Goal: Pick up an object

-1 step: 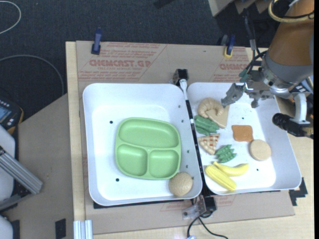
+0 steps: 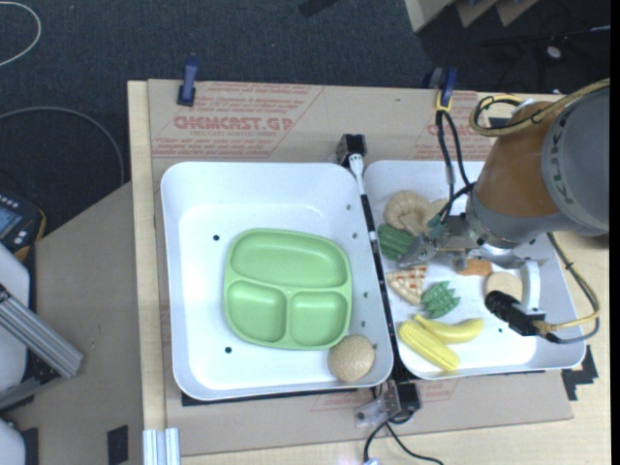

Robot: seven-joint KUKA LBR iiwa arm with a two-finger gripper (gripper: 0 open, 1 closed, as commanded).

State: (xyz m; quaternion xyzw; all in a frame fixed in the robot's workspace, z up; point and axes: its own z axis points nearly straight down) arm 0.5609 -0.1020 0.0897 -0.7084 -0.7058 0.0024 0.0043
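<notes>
Tool (image 2: 438,242) low in right bin (image 2: 513,356), its opening and any hold impossible to tell; dark green toy (image 2: 395,241) touching tool's left side, long axis toward divider.

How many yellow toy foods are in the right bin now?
2: a banana and a corn cob, touching near the bin's front edge. The arm covers part of the bin, so more may be hidden.
</notes>
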